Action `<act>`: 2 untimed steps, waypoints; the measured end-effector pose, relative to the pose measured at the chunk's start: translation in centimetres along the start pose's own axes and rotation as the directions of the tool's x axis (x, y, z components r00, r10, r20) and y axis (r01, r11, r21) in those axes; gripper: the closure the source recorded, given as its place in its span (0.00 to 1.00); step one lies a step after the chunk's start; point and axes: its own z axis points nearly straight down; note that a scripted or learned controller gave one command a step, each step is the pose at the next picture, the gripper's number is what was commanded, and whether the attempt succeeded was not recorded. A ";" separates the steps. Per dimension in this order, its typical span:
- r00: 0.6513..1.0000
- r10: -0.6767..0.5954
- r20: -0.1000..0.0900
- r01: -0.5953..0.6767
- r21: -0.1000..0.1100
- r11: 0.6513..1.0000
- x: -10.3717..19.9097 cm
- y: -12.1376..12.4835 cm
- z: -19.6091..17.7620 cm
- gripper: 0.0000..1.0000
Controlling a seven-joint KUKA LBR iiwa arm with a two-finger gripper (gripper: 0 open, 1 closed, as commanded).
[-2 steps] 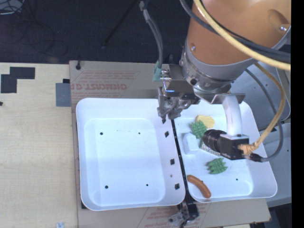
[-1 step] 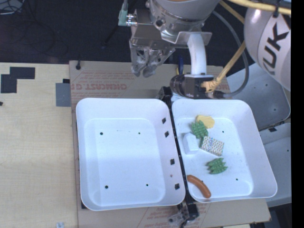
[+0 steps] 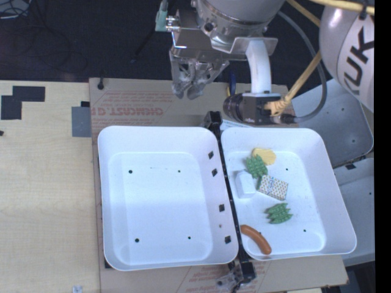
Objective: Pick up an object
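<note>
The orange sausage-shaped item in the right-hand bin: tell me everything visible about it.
The orange sausage is a small, smooth, glossy cylinder with rounded ends, probably plastic toy food, orange shading to a redder tip. It lies flat on the floor of the right bin, near the front edge, angled diagonally. Nothing touches it; the nearest item, a green leafy piece, sits apart from it. The gripper hangs well above and behind the bins.
</note>
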 end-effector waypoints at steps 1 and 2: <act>1.000 -0.005 0.002 0.005 0.004 1.000 0.1 0.0 -0.9 1.00; 1.000 0.000 -0.001 0.000 0.001 1.000 2.0 -6.8 2.4 1.00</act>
